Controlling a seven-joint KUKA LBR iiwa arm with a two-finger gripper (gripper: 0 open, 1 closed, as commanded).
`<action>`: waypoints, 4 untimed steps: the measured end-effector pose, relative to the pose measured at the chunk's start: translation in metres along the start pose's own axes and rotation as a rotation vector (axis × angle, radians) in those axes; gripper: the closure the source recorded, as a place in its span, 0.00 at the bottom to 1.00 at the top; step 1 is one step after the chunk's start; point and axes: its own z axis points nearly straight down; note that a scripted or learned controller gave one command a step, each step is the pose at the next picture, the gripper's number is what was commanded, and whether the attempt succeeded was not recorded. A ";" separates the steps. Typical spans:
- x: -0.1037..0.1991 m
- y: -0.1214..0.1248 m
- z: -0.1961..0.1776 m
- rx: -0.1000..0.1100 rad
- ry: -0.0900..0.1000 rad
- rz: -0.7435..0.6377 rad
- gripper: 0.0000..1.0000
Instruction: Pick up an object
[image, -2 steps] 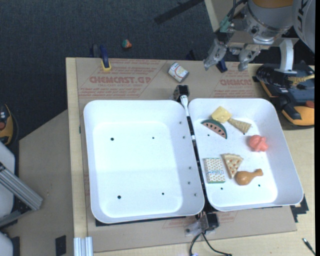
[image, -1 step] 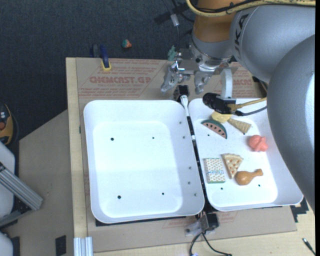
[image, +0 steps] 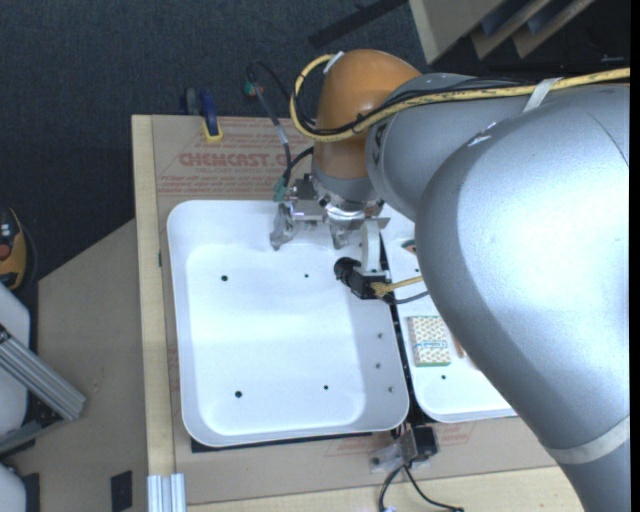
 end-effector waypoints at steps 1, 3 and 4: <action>0.024 -0.084 0.022 -0.004 0.001 0.003 0.00; 0.109 -0.094 0.020 -0.008 0.001 -0.001 0.00; 0.106 -0.166 0.020 -0.011 0.001 0.004 0.00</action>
